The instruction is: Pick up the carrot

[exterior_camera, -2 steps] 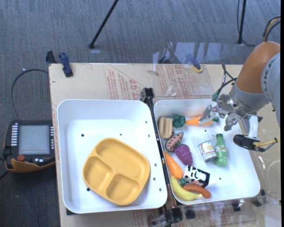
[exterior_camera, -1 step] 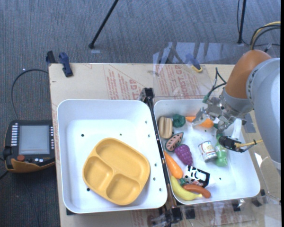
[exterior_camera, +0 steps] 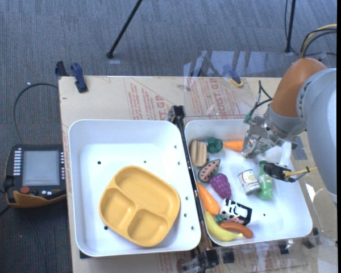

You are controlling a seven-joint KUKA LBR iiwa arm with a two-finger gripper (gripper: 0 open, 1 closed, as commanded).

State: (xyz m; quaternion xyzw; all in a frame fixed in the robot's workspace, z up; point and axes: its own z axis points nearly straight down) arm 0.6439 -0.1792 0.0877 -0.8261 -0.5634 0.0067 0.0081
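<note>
The right bin (exterior_camera: pixel 304 218) holds a tapered carrot (exterior_camera: pixel 207 198) among toys; the left bin (exterior_camera: pixel 79 152) holds a yellow tray (exterior_camera: pixel 139 205); the gripper's (exterior_camera: pixel 253 147) state is unclear.

Grey ribbed carpet floor (exterior_camera: pixel 74 27) surrounds the pale cardboard-covered surface (exterior_camera: pixel 131 95). Black tripod legs (exterior_camera: pixel 128 21) stand beyond its far edge; a grey handheld control pendant (exterior_camera: pixel 38 172) lies left.

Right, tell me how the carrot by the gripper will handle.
The carrot looks like a smooth moulded toy, so probably stiff and light. Its tapered, round body may slip from a pinch or roll if pushed.
</note>
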